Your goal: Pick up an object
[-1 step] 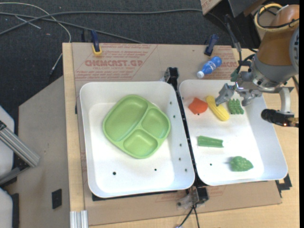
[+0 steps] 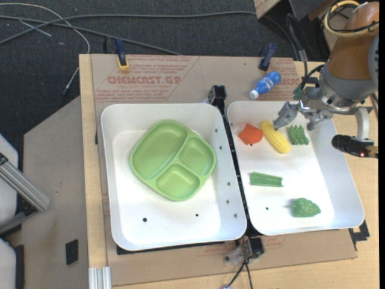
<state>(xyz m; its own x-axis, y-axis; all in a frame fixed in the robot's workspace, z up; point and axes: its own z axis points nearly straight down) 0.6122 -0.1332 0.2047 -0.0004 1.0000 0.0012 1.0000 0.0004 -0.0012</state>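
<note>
1. Overhead slanted view of a desk [image 2: 96, 161] topped w/ brown cardboard, two shallow white bins side by side on it.
2. Left bin [image 2: 120, 221] holds one light-green divided plate [image 2: 172, 159], three compartments, lying flat near the bin's middle.
3. Right bin [image 2: 343, 203] holds five small toy foods, all loose on the bin floor.
4. Orange-red piece [image 2: 251, 135] lies in the bin's upper left part; a yellow corn cob [image 2: 275, 138] sits just beside it on the right, tilted diagonally.
5. Small dark-green ridged piece [image 2: 298, 135] is just right of the corn, near the bin's top edge.
6. Green pepper-like stick [image 2: 265, 180] lies roughly centre of the bin, well apart from the top group.
7. Green broccoli-like clump [image 2: 305, 208] sits lower right of the stick.
8. Grey arm w/ orange band comes in from the upper right; its gripper [image 2: 299, 117] hangs over the top of the right bin, above the corn and ridged green piece.
9. Gripper fingers are spread apart, one toward the corn, one on the far side of the green piece; nothing is between them, so it holds no item.
10. Outside the bins, on the cardboard above the right bin, a small blue-and-white bottle [image 2: 264, 85] lies on its side.
11. Dark carpet w/ loose cables surrounds the desk at top and left.
</note>
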